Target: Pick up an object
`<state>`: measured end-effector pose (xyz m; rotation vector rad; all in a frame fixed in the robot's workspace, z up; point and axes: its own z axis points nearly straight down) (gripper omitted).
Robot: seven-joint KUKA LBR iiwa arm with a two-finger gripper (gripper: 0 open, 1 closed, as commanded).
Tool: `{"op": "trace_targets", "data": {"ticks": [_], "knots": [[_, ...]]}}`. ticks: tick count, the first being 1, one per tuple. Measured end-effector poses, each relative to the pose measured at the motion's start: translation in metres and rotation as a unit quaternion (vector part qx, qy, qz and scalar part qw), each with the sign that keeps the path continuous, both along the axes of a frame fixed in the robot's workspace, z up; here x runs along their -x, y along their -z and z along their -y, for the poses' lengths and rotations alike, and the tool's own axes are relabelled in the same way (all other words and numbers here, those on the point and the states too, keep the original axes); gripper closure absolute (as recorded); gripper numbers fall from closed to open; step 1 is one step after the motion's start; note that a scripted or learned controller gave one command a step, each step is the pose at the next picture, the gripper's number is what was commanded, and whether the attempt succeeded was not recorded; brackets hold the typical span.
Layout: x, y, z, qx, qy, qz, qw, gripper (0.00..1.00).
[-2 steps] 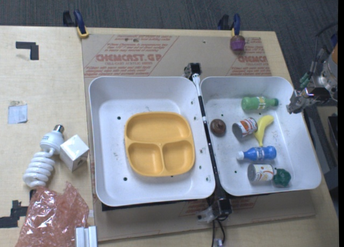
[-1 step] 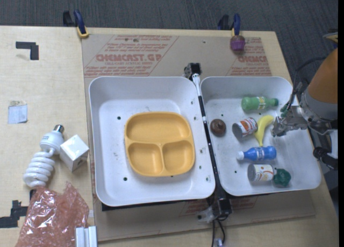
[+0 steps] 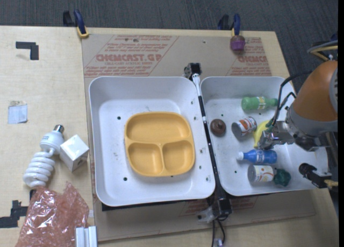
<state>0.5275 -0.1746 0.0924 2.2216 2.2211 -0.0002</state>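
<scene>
The brown board [image 3: 129, 52] reads "CHEMCAST GP"; whether the pincer [image 3: 267, 141] over the right bin [image 3: 226, 92] grips, I cannot tell.

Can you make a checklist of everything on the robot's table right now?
Surface: wooden bench with two white bins, left bin and right bin.
Job's things: right bin holds green bottle, blue bottle, two cans, a brown ball and a yellow thing.
Clutter: yellow tray in left bin; light bulb, white cube, pink wrap on bench.
Grippers: gripper over right bin, near blue bottle.
Cables: black cable at front edge.
Surroundings: grey carpet.
</scene>
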Motion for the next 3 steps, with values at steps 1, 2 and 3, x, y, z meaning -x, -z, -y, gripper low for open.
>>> {"op": "trace_targets", "data": {"ticks": [1, 2, 3], "knots": [[0.05, 0.0, -0.067, -0.0002, 0.0, 0.0, 1.0, 0.0], [0.049, -0.01, -0.066, 0.0001, 0.001, 0.002, 1.0, 1.0], [0.026, -0.1, -0.13, 0.0003, -0.001, 0.001, 1.0, 1.0]]}}
